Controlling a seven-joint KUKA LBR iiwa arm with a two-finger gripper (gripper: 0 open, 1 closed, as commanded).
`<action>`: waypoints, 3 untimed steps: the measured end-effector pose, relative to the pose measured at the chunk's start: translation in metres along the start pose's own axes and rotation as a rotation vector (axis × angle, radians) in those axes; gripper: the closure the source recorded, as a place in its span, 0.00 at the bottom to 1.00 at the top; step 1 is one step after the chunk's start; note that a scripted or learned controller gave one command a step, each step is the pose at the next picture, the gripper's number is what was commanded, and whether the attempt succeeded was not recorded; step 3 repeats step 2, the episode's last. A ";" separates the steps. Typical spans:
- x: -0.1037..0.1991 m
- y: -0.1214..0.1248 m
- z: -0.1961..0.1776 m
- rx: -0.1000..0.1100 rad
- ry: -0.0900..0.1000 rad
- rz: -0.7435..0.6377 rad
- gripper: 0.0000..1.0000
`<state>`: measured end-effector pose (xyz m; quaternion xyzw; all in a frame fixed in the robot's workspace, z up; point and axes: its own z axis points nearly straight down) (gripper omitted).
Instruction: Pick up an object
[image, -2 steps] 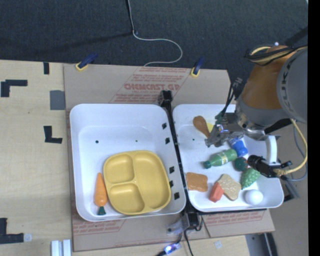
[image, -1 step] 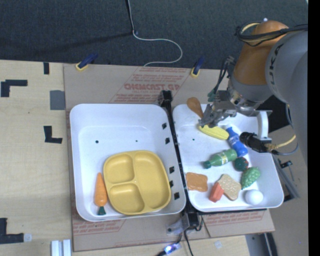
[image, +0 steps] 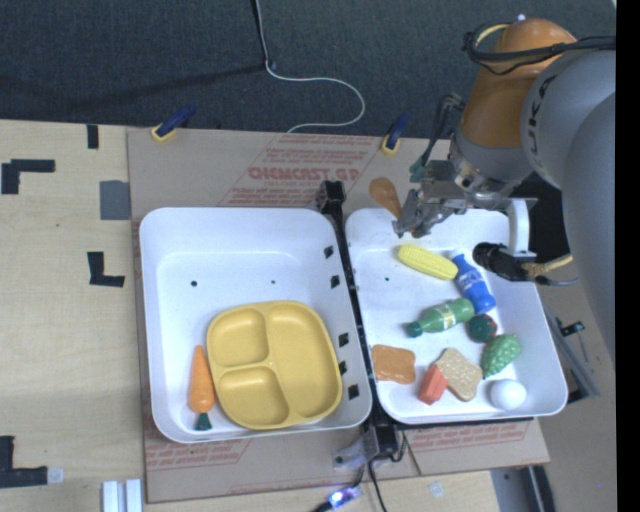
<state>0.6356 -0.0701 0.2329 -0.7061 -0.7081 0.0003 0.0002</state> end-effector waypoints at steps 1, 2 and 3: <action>0.006 -0.008 0.005 0.003 -0.001 0.002 1.00; 0.009 0.003 0.010 0.002 -0.001 0.002 1.00; 0.009 0.003 0.010 0.002 -0.001 0.002 1.00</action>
